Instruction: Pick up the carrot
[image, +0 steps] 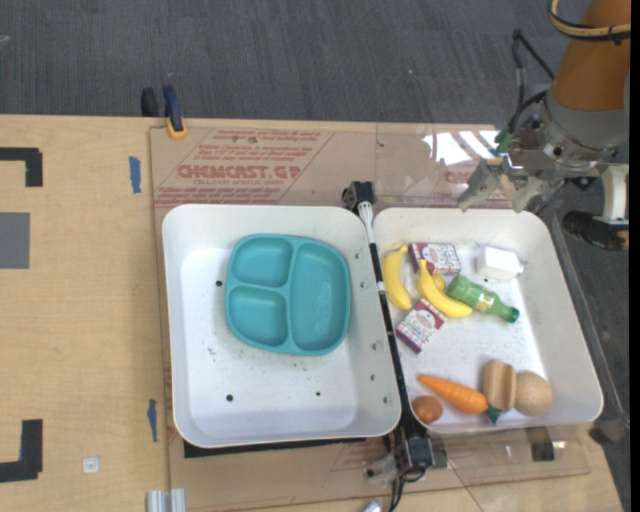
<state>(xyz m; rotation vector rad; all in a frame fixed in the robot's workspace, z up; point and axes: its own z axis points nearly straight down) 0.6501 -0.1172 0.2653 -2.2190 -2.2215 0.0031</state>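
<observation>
Hovering above the right bin's (575, 330) far edge, my fingers (497, 188) released and bare, I judge the approach barely begun: the carrot (452, 393) lies at the near wall, well apart, calling for a reach and descent.

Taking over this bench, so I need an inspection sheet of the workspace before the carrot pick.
Surface: two white bins; right bin, left bin holding a teal divided plate.
Job's things: carrot lies near the right bin's front edge.
Clutter: bananas, green bottle, two small cartons, white block, egg, bread rolls.
Claw: above the right bin's far edge, holding nothing.
Cables: black ones by the arm.
Surroundings: cardboard sheet, blue tape.
</observation>
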